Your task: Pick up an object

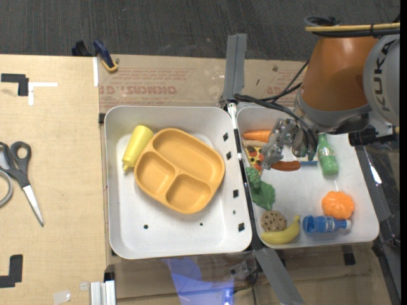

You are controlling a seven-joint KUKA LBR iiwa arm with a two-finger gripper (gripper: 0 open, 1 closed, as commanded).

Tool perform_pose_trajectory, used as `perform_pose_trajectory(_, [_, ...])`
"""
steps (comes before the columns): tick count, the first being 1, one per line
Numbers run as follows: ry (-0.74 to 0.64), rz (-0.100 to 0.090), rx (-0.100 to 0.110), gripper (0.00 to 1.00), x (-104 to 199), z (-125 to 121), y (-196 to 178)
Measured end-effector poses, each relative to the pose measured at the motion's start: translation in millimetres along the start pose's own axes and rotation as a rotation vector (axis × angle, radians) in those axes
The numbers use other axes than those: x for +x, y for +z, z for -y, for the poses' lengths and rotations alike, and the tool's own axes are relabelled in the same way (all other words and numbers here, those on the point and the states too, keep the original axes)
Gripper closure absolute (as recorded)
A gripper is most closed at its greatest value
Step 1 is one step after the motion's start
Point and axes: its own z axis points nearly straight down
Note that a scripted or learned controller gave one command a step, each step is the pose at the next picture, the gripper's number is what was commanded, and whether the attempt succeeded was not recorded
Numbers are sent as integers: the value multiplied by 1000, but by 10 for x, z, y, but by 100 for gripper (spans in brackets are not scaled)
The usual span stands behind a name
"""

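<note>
My gripper (pixel 284 152) hangs over the upper middle of the right bin (pixel 362 234), open, with nothing between its fingers. Just below its tips lies a red chili (pixel 288 166). An orange carrot (pixel 257 135) and a red-and-yellow pizza slice (pixel 253 154) lie to its left, by the bin's wall. A green bottle (pixel 328 158) lies to its right. Lower in the bin are a green leafy toy (pixel 261 190), a cookie (pixel 273 220), a banana (pixel 281 234), a blue bottle (pixel 325 225) and an orange fruit (pixel 337 204).
The left bin (pixel 121 234) holds a yellow divided plate (pixel 180 169) and a yellow squeeze bottle (pixel 136 146). Scissors (pixel 22 176) lie on the bench at far left. The arm's orange band (pixel 337 75) looms over the right bin's back edge.
</note>
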Motion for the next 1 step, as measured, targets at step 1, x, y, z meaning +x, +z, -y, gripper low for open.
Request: perform_pose_trajectory(1, [30,2,-1,100,591,-330,0])
